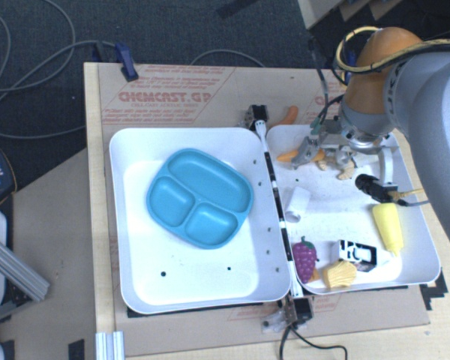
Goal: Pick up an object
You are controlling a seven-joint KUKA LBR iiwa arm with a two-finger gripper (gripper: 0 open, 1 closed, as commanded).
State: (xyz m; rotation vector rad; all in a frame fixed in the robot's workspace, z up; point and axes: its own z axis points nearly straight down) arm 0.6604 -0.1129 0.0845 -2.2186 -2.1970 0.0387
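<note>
Camera view, right bin [337, 216], far corner: the hand [320, 150] sits low over the bin floor, with the arm coming in from the view's right. I cannot tell from this angle whether the hand is apart or together, and I see nothing held in it.

Nearest candidate: a small orange piece [287, 156] on the bin floor, just beside the hand toward the left bin [135, 223]. Its long axis runs roughly across the view, slightly tilted, pointing at the hand. It lies close to the wall between the bins.

Judgement: the move turns on that offset. The piece is to the side of the hand, not under it, so I would expect a short shift toward the dividing wall before any close.

Other contents lie well apart from the hand, along the near side: a yellow piece [388, 227], purple grapes [305, 258] and a black-and-white item [358, 252]. The left bin holds a blue divided plate [200, 197].
</note>
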